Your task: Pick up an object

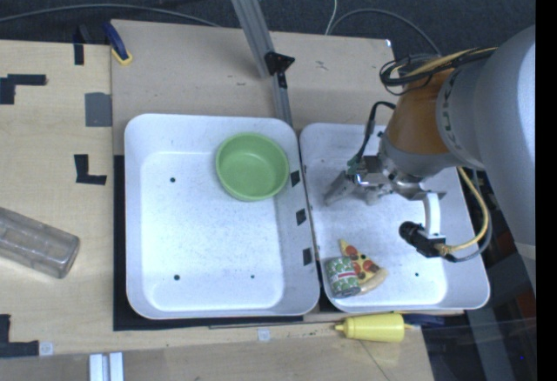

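Two-finger metal gripper [341,188] sits low in the shallow white right bin [452,284], near its left wall. Toward the bin's near end from the gripper lies a flat pizza-slice toy [355,273], w/ bare floor between. Across the wall, the round green plastic bowl [251,165] blocks the shallow white left bin's [144,223] far right corner; rest of that floor is open.

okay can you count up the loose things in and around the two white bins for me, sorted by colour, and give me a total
Green: 1, the bowl in the left bin
Multicoloured: 1, the pizza-slice toy in the right bin
Yellow: 1, the squeeze bottle on the bench just below the right bin
Clear: 1, the plastic container lying left of the left bin
Total: 4
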You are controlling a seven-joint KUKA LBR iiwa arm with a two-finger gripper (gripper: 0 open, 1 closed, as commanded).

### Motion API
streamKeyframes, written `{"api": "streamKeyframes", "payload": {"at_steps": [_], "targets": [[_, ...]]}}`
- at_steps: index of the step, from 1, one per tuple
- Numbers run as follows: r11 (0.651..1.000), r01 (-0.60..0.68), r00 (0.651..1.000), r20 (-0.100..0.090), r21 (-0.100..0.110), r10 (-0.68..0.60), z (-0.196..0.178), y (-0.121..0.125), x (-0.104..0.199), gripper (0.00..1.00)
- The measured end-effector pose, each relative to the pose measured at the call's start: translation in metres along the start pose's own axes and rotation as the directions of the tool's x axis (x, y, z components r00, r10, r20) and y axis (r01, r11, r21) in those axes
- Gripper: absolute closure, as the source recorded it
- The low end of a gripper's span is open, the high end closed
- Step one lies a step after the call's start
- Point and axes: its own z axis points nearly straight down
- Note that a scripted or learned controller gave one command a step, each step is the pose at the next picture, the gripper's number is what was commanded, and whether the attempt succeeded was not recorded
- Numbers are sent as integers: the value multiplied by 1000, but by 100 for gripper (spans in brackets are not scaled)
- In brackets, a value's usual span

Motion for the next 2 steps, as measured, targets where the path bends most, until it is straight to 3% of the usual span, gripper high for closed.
{"api": "streamKeyframes", "payload": {"at_steps": [1, 2], "targets": [[1000, 2, 1000, -2, 2, -2, -11, 0, 1, 100], [1000, 0, 1000, -2, -5, 0, -54, 1, 6, 100]]}}
